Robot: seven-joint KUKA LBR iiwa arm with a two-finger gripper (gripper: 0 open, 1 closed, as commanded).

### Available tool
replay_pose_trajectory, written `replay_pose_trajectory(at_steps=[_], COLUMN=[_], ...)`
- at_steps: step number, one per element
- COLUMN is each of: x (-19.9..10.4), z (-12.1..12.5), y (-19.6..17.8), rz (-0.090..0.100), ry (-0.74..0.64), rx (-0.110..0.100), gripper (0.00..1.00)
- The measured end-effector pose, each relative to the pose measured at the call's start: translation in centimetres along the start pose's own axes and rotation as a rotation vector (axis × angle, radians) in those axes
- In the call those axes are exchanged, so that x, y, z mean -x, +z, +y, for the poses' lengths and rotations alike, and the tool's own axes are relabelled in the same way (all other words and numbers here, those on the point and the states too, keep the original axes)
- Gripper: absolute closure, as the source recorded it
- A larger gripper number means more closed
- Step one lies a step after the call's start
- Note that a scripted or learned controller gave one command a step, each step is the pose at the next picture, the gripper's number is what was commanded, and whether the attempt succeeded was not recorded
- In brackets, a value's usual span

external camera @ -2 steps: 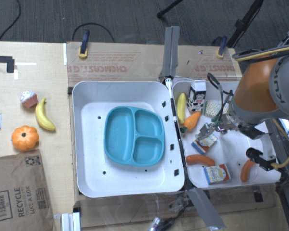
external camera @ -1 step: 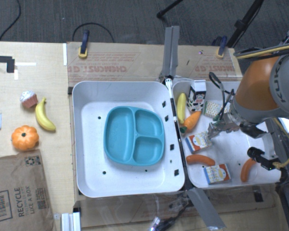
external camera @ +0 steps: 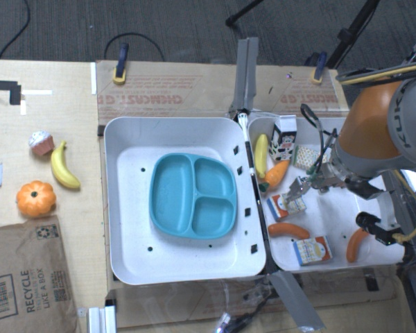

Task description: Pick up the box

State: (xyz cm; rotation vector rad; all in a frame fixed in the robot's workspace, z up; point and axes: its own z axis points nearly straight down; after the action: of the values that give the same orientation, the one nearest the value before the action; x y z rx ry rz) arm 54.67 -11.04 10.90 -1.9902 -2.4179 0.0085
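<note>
Over the right bin, the arm angles its claw down-left.

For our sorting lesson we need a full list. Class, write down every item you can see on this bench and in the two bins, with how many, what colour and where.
Shallow white plastic bins: 2, white, side by side on the bench.
Divided plastic plate: 1, teal, left bin.
Toy banana: 1, yellow, right bin, by its left wall.
Toy carrot: 1, orange, right bin, below the banana.
Small milk carton: 1, white and black, right bin, far edge.
Toy sausages: 2, orange-red, right bin, near side.
Small cardboard boxes: 2, white with red, right bin.
Loose banana: 1, yellow, bench left.
Toy pumpkin: 1, orange, bench left.
Toy cupcake: 1, pink-white, bench left.
Arm's hand: 1, grey, over the right bin.
</note>
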Motion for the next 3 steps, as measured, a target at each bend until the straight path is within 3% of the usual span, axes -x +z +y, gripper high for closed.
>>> replay_pose_trajectory(at_steps=[1, 3], x=[-0.89, -1.45], z=[-1.07, -0.61], y=[1.52, 1.5], rz=[-0.003, -0.007], ry=[0.14, 0.139], rx=[0.015, 0.02], gripper=[0.0, 0.0])
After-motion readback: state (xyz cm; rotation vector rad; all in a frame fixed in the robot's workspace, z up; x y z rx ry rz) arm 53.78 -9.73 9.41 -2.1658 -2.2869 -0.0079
